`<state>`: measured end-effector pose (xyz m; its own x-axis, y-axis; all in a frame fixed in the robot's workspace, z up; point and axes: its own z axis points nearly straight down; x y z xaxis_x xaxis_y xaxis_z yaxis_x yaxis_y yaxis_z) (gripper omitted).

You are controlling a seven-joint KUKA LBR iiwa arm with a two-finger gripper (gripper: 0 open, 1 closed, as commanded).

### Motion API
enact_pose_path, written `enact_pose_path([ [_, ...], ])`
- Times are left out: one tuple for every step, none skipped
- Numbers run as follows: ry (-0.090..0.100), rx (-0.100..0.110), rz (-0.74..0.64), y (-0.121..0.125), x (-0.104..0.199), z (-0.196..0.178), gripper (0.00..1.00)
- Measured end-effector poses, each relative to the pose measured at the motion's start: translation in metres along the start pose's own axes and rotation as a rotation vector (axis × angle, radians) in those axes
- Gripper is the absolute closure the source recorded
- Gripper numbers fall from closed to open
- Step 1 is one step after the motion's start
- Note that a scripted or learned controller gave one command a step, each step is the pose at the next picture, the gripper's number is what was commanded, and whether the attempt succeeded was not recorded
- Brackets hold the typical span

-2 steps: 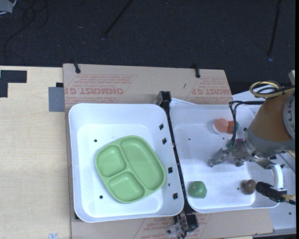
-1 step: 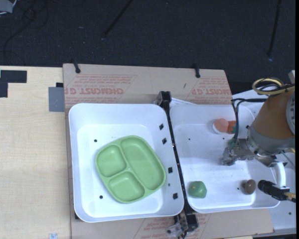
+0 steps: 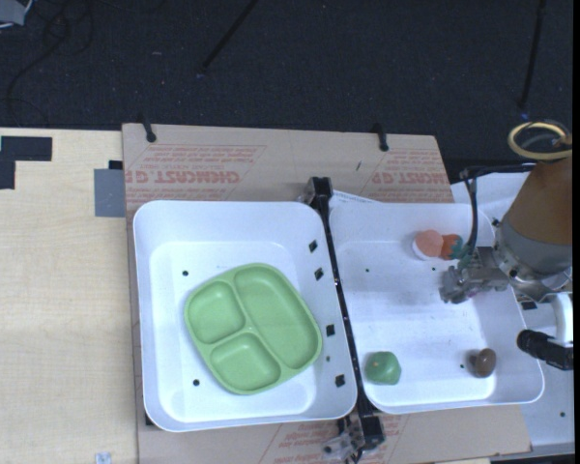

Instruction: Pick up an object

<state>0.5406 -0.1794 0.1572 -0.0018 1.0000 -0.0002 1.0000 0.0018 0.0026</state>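
Observation:
In the right bin (image 3: 406, 298), a small green object (image 3: 382, 367) lies near the front left. A brown roundish object (image 3: 480, 362) rests near the front right corner. An orange-pink item with a teal part (image 3: 433, 244) sits at the back right. My gripper (image 3: 454, 288) hangs over the right side of this bin, just in front of the orange-pink item and behind the brown one. Nothing shows between its tips.
The left bin (image 3: 164, 249) holds a green divided plate (image 3: 251, 329). A black divider (image 3: 333, 298) runs between the two bins. The arm's grey and orange body (image 3: 546, 211) enters from the right. Cardboard (image 3: 271, 162) lies under the bins.

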Motion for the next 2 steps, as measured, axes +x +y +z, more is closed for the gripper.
enact_pose_path([
  [0.000,0.002,0.001,-0.005,-0.001,-0.043,1.00],
  [-0.001,0.001,0.001,-0.010,-0.011,-0.097,1.00],
])
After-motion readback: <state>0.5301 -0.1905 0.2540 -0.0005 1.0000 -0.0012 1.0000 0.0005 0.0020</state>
